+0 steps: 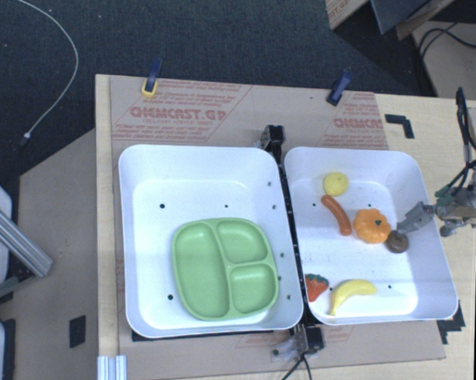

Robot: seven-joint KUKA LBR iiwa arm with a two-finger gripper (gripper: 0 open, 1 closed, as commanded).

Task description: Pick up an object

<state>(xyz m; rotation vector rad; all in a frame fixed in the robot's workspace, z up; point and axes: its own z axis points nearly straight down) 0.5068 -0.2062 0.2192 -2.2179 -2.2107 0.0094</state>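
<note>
Camera view: gripper [412, 217] low at right bin [430, 266], beside brown ball [397, 243] and orange pumpkin [372, 227]; finger state impossible to tell. Green divided plate [223, 267] in left bin [143, 221].

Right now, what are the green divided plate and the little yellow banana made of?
The green divided plate looks like matte moulded plastic: one even pale green, with smooth rounded compartment walls. The little yellow banana looks like a plastic toy, probably: flat uniform yellow with a smooth surface. Neither can be told for certain from this view.
</note>
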